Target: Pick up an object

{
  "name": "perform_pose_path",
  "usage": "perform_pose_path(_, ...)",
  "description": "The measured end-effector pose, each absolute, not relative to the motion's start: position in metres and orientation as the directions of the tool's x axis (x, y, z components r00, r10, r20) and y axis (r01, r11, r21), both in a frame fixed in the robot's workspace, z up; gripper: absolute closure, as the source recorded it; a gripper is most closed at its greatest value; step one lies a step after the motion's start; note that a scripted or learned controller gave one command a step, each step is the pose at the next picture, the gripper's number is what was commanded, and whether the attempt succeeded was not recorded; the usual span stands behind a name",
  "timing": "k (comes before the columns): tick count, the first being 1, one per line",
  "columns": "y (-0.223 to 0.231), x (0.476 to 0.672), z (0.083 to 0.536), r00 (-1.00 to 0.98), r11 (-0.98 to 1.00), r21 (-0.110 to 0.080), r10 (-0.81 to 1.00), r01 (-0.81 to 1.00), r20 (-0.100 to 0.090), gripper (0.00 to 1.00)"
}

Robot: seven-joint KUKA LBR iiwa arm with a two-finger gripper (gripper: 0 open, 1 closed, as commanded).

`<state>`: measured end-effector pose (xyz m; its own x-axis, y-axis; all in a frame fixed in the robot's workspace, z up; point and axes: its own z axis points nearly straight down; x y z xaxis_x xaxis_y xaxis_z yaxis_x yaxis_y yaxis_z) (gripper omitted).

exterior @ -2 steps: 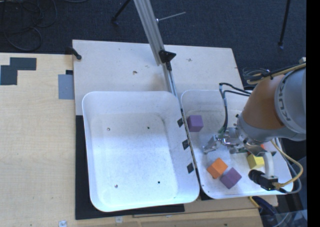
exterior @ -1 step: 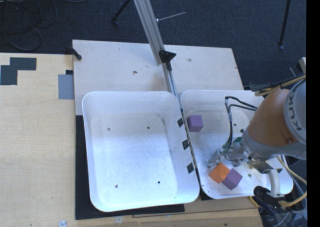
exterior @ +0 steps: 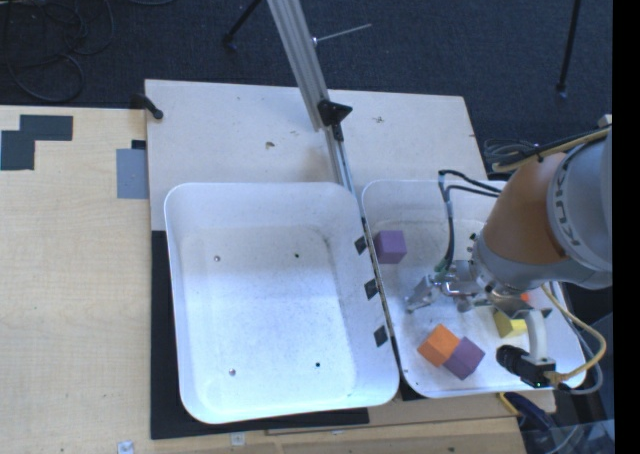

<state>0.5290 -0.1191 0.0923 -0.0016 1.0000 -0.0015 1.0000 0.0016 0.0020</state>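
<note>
My gripper [exterior: 438,300] hangs low in the right bin [exterior: 425,197], its fingers spread open with nothing between them. A purple cube [exterior: 390,245] sits up and to the left of it, near the bin's left wall. Just below the gripper lie an orange block [exterior: 438,345] and a second purple block [exterior: 465,358], touching each other. A small yellow block [exterior: 508,324] lies to the gripper's right, partly hidden under the wrist. The grey arm with its orange band [exterior: 530,222] covers the bin's right side.
The left bin [exterior: 185,242] stands beside the right one, their walls meeting at a divider with black clips [exterior: 370,288]. A slanted metal rail [exterior: 300,52] rises behind the bins over the pale board.
</note>
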Motion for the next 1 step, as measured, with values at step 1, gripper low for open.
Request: perform_pose_path(1, -0.1662, 0.5588, 0.1693, 0.003, -0.003, 0.007, 1.000, 1.000, -0.004, 0.00)
